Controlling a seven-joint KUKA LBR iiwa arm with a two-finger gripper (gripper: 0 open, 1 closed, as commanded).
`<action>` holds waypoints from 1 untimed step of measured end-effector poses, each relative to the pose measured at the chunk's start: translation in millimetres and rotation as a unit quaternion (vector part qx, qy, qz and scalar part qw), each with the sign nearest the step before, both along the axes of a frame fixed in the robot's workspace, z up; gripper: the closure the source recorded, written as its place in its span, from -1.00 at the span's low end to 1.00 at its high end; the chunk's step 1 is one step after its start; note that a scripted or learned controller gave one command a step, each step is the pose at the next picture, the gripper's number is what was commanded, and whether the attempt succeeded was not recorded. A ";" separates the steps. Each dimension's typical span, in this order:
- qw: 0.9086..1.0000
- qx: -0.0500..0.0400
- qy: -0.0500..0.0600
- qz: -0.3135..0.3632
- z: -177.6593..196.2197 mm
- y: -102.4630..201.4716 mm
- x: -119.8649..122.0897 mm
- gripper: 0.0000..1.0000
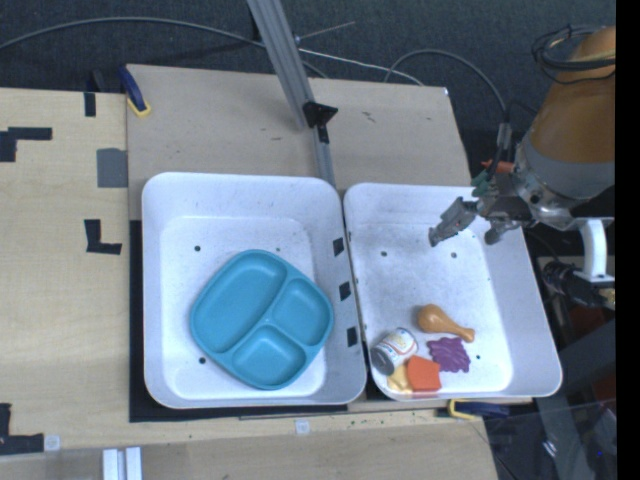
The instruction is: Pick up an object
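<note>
An orange block (424, 375) sits at the near edge of the right bin (520, 298), nearest the camera, touching a small yellow piece (399, 379) on its left. Just behind them stands a small can (396, 346) with a pale label, and to its right lies a purple toy (449, 353). A toy drumstick (443, 321), tan and orange, lies just beyond the purple toy. All 5 things are clustered in the near part of that bin, none of them touched by the arm.

The gripper (468, 224) hangs over the far right part of the same bin, well apart from the cluster. Its 2 fingers are spread with nothing between them.

The left bin (160, 268) holds a blue tray (262, 318) with 3 compartments, lying flat near the middle. A grey pole (285, 53) slants across the bench (60, 248) beyond the bins.
</note>
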State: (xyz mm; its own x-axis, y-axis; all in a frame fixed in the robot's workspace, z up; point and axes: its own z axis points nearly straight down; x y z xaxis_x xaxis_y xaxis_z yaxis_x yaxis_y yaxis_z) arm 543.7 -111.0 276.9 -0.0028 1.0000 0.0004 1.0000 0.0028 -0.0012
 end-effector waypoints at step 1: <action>1.000 0.000 0.000 0.000 0.0 0.0 0.0 -1.00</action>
State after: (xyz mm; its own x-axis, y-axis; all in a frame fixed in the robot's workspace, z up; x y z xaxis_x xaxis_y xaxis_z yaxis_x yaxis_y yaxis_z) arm 543.6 -111.0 276.9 -0.0027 1.0000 0.0006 1.0000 0.0027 -0.0016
